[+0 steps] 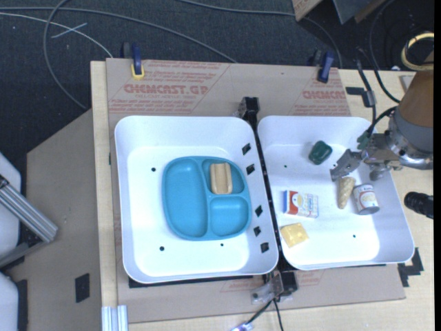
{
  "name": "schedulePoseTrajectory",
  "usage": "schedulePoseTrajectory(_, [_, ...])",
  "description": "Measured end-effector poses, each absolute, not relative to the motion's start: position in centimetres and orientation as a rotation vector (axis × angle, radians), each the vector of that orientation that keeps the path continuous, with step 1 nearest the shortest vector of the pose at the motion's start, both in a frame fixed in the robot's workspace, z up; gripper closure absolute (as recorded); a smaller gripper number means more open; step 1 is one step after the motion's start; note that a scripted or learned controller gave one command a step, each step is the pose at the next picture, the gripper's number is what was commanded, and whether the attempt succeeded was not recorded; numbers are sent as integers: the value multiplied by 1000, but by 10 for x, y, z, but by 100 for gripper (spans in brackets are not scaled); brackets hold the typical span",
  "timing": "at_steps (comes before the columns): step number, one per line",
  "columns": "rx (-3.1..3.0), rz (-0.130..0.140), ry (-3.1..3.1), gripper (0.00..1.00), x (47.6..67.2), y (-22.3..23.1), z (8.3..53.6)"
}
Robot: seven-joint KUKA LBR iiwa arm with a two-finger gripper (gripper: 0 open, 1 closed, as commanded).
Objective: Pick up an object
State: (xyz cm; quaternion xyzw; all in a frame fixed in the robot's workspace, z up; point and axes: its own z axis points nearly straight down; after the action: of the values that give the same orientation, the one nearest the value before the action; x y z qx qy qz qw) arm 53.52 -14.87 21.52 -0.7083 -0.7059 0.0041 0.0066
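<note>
On the desk (172,81), seen from above at a slant, two white bins side by side:

Left bin (131,198): holds a blue divided tray (186,198); a tan bread-like piece (220,178) lies in its upper right compartment.

Right bin (386,243): holds five loose objects, all apart from the blue tray.

Dark green object (319,152): upper middle of the right bin, just left of my jaws.

Pale tan oblong piece (344,192): right of centre, directly below my jaws, close beside the small can.

Small can (366,198): silver with a label, lying tilted near the bin's right wall.

Flat packet (300,203): white with red and blue print, centre left of the right bin.

Yellow wedge (293,235): lower left of the right bin, just below the packet.

My jaws (360,165): over the upper right part of the right bin, fingers spread apart, nothing between them.

My arm (419,116): enters from the right edge, above the bin's right wall.

Clamps (138,66): blue, on the far edge of the board.
</note>
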Motion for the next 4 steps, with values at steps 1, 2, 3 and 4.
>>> schedulePoseTrajectory(1, [-2220,0,-2221,0,538,-148,223])
schedulePoseTrajectory(2, [-2217,4,-2217,0,531,-143,177])
schedulePoseTrajectory(3, [-2217,4,-2216,0,530,-133,128])
schedulePoseTrajectory(4, [-2220,-7,-2219,0,532,-132,87])
